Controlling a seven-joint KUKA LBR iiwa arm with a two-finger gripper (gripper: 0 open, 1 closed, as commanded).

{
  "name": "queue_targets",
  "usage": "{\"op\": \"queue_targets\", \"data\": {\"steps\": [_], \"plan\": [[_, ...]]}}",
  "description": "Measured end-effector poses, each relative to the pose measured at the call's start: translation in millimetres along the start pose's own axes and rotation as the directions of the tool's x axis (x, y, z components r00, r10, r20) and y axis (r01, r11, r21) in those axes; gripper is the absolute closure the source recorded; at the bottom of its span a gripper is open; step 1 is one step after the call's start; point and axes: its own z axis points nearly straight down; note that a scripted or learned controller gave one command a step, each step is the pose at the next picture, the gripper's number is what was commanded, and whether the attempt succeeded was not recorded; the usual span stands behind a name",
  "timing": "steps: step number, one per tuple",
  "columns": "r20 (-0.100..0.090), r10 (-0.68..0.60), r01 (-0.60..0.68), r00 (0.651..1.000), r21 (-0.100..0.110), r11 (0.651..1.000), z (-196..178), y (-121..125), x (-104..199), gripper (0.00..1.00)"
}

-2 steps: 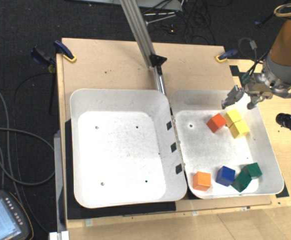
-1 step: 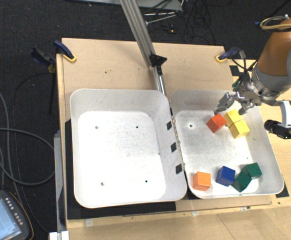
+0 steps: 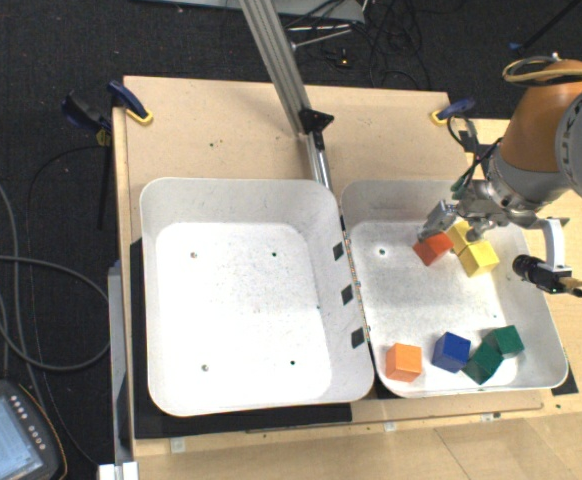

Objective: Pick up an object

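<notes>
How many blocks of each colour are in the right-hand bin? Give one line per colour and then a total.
Red blocks: 1
Yellow blocks: 2
Orange blocks: 1
Blue blocks: 1
Green blocks: 2
Total: 7 blocks, all in the right-hand bin

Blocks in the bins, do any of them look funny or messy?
Nothing looks broken or spilled. The red block sits tilted right by the gripper, next to the yellow block. The two green blocks huddle together in the right bin, near its front corner, beside the blue block and orange block.
</notes>
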Motion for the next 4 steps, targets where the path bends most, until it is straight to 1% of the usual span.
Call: {"op": "queue_targets", "data": {"steps": [1, 2, 3, 4], "plan": [[0.001, 0.0, 0.0, 1.0, -0.006, 1.0, -13.4, 1.4, -0.4, 1.0], [0.001, -0.002, 0.002, 1.0, -0.008, 1.0, -59.7, 10.0, -2.4, 1.0], [0.002, -0.002, 0.002, 1.0, -0.009, 1.0, -114.0, 11.6, -2.7, 1.0], [-0.003, -0.007, 0.007, 1.0, 0.0, 1.0, -104.2, 1.8, 55.8, 1.0]]}}
